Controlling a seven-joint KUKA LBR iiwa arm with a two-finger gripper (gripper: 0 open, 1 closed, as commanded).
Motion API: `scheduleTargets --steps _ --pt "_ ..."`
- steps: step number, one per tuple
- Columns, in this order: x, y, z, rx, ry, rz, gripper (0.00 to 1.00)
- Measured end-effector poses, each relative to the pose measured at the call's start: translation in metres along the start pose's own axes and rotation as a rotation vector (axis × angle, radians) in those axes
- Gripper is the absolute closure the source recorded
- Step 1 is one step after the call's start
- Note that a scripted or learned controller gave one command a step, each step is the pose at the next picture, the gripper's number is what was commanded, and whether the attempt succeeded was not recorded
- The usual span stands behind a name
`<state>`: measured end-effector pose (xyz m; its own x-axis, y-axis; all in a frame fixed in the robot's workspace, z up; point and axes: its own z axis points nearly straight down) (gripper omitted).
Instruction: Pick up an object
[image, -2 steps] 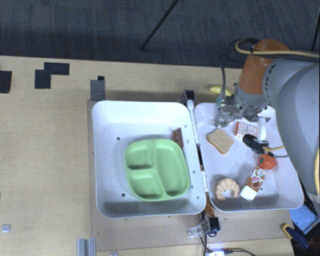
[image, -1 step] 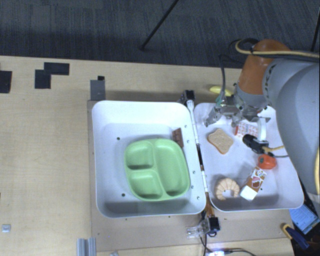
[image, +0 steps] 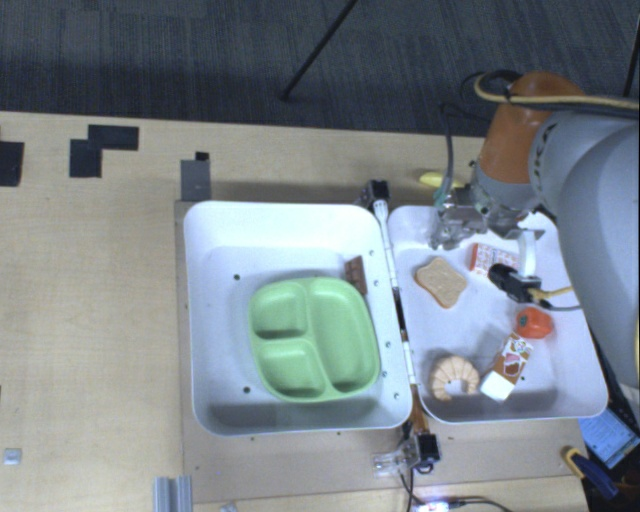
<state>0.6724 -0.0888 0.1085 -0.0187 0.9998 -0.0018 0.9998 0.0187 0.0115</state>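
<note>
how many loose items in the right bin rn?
5: a bread slice near the left wall, a croissant at the front, a small carton beside it, a tomato to the right, a red-and-white packet at the back. The arm may hide more.

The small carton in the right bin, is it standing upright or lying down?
Lying down. The carton rests on its side on the right bin's floor, its long side slanted, beside the croissant.

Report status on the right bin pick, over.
Gripper low at right bin's far edge, nothing seen held. Bread slice just below it, untouched. Red-and-white packet close beside.
</note>
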Motion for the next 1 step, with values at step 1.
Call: scheduleTargets --steps 1 --pt "0.0002 -0.0001 0.0002 0.001 0.0 -0.001 0.0"
